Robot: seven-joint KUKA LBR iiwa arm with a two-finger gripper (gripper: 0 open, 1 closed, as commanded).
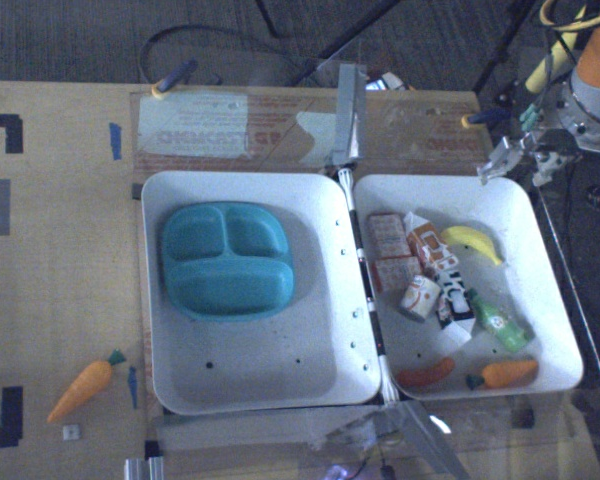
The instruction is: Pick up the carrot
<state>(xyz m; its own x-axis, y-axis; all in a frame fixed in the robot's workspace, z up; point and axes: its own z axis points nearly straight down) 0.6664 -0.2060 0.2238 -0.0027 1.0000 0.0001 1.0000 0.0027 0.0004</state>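
Carrots number two. One carrot (80, 389) lies on the bare table (50, 268) at the near left, outside both bins, its green top pointing toward the far right and its tip toward the near left. Just right of it a short strip of blue tape (132, 386) sits on the wood, and another blue strip (115, 140) lies farther back. Black corner marks (5, 133) show along the table's left side.

Next comes the left bin (320, 368), which holds a teal divided plate (226, 259) upside down in its far-left part; the plate stands apart from the bin walls.

Across the central divider, the right bin (555, 298) holds a cluster of things. Small snack packets (388, 248) lie near its left wall, with a small carton (419, 296) just beside them. A banana (474, 242) rests toward the far side. A green bottle (501, 325) lies tilted right of the cluster. Along the near wall a red sausage (426, 373) lies left of the second carrot (508, 372), the two close but apart.

At the far right, the claw (523, 156) hangs over the far-right corner of the right bin, well apart from both carrots. I cannot tell how wide it stands, and nothing shows between its tips.
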